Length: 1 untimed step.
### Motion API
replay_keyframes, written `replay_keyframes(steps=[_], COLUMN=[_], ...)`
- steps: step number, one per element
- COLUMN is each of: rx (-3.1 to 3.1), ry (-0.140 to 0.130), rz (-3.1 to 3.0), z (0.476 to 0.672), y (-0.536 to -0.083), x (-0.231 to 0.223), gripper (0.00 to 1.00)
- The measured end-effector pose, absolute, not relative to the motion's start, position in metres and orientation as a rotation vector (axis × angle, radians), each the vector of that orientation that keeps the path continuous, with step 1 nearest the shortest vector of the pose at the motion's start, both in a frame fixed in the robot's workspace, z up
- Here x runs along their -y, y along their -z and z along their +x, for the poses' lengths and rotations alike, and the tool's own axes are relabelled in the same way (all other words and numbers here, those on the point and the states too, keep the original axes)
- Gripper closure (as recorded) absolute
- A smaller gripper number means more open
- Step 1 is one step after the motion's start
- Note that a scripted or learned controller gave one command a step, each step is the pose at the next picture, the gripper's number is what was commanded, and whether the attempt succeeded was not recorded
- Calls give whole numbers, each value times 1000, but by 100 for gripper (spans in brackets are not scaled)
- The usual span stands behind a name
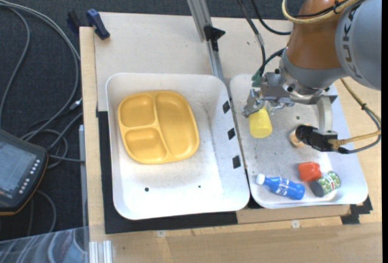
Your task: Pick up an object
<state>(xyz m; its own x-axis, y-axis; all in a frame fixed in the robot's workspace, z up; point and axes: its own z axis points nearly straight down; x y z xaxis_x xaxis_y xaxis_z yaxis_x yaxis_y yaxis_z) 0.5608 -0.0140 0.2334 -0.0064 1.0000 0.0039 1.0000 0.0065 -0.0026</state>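
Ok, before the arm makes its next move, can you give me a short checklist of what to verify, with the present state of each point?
1. Pincer is over the right bin: ok.
2. A target is near: the yellow cup lies just below the pincer, at the bin's left side: ok.
3. Yellow cup is between the fingers: cannot tell, the wrist hides the contact.
4. Other objects keep apart from the cup: blue bottle, red piece and green can lie at the bin's near end: ok.
5. Drop place: the yellow divided plate lies flat in the left bin: ok.
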Motion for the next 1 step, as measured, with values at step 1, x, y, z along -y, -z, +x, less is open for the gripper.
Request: replay_keyframes(steps=[1], rx=[2225], ry=[0], rz=[-2210], z=[537], y=[-240], x=[-30], gripper=[100])
